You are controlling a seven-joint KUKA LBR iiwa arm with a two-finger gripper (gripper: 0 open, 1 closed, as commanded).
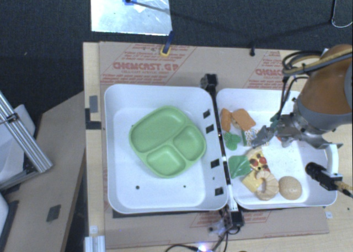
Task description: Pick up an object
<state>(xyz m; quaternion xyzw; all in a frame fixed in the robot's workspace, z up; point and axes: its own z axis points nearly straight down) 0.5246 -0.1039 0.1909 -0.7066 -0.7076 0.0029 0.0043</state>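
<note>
Orange plastic toy food pieces lie in the right white bin, just left of the gripper; finger state: cannot tell. Judged light, rigid, somewhat slick. Best pinched across the narrow flat sides.

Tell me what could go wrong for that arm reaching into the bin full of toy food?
The toy foods are crowded: the orange pieces, green leaf, pizza slice and bread roll lie close together, so the hand may nudge neighbours or catch two at once. The pieces under the hand lie near the divider, so a finger could strike it. Flat pieces may slip out.
</note>
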